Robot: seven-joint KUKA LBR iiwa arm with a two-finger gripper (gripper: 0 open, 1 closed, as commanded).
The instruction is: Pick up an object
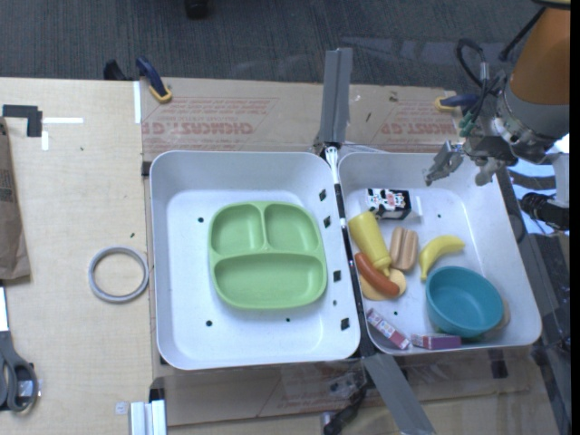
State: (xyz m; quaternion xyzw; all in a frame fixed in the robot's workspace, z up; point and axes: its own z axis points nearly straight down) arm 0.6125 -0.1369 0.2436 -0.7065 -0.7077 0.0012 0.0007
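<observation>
Here we hover the end effector (462, 161), apparently parted and holding nothing, over the right bin's (521, 270) far rim.
We judge the banana (438, 252), mid-bin, light, smooth: grip across its middle.

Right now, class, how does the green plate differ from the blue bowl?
The plate is green; the bowl is blue. The plate is flat and split into three compartments; the bowl is deep with one round hollow. The plate lies in the left bin; the bowl sits in the right bin beside a banana. Both look like plastic dishes.
</observation>
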